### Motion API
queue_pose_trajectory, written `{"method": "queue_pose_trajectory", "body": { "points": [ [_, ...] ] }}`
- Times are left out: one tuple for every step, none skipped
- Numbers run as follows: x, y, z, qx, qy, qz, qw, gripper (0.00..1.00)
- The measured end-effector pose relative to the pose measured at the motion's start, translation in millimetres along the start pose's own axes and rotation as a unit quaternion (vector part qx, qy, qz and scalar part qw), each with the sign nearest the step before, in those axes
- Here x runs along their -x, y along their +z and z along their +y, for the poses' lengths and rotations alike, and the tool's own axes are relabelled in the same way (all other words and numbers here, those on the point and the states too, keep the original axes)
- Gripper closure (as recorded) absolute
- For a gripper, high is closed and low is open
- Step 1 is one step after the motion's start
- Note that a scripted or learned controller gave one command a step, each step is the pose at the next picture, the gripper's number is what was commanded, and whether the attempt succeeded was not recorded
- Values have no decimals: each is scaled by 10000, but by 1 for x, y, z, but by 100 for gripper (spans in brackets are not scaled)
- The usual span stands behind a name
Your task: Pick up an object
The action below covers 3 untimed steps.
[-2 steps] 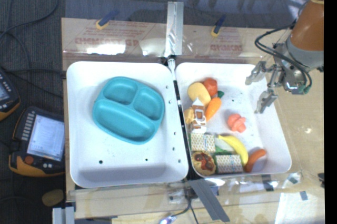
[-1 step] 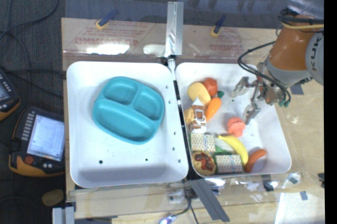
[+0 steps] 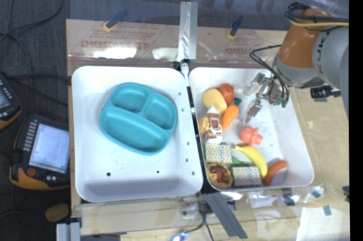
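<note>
Clearly empty, the gripper [image 3: 256, 99] hangs with fingers apart over the right bin [image 3: 299, 143], just beside the carrot [image 3: 229, 117]. That toy looks light, stiff and slick, so gripping across its thick middle seems safest.

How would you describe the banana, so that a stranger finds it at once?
Look in the right bin, the one crowded with toy food, and go to its near end. The banana lies there, slanted, between the small pink toy and the reddish sausage. It alone is long, curved and bright yellow.
</note>
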State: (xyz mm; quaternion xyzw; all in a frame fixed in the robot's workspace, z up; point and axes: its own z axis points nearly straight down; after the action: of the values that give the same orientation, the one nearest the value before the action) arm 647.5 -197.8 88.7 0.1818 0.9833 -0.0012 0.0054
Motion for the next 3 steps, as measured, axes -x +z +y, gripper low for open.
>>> {"method": "queue_pose_trajectory", "body": {
  "points": [
    [-10,-1,55,-63,1176,50,9930,0],
    [2,0,33,-9,1606,109,9870,0],
    [15,0,-9,-6,1764,66,9843,0]
  ]
}}
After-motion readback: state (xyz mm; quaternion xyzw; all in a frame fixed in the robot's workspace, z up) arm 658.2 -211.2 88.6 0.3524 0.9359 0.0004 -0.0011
